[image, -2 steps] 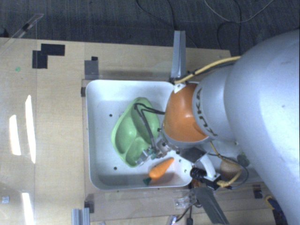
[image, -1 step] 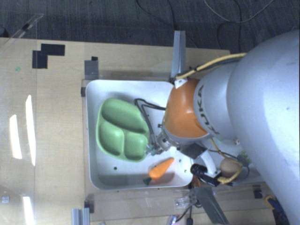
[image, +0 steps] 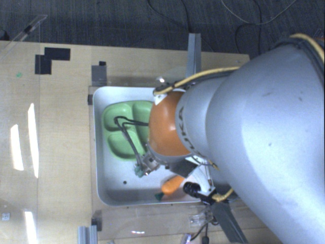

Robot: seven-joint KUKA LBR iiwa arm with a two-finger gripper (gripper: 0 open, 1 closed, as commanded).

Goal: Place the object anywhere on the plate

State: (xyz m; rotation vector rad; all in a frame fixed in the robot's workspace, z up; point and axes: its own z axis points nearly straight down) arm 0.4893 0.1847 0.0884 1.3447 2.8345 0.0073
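One toy carrot (image: 171, 186) lies on the bin (image: 109, 194) floor at four o'clock from the gripper (image: 140, 168), long axis toward two o'clock, off the green plate (image: 119, 131); jaw state unclear.

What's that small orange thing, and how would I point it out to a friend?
Find the white bin under the big grey arm. Inside it, a green plate lies toward the back; the orange object lies by the front wall, off the plate. It looks like a toy carrot, the bin's only orange item.

The letters "KUKA" are printed in dark type on the grey arm (image: 189, 131), just beside its orange band (image: 165, 126). No other text can be read.
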